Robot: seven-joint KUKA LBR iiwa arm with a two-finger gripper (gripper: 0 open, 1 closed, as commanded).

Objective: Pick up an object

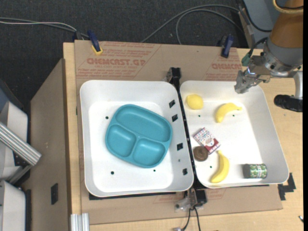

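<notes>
While nothing had yet been lifted, the grey two-finger tool [244, 83] hung over the far rim of the right-hand shallow white bin [274, 134]; whether it stood open could not be told, and nothing showed in it. The small curved yellow banana [226, 111] lay near, apart from its neighbours: probably the easiest pick, taken squarely across its middle.

1. A teal divided plate [138, 141] lies in the left white bin [91, 167].
2. The right bin [272, 129] sits just beside it, joined by black clips along the middle.
3. Brown cardboard [120, 57] printed in red lies under both bins.
4. Two blue-and-yellow clamps [95, 43] pin its far edge.
5. Grey cables [43, 25] trail over the dark floor behind.
</notes>
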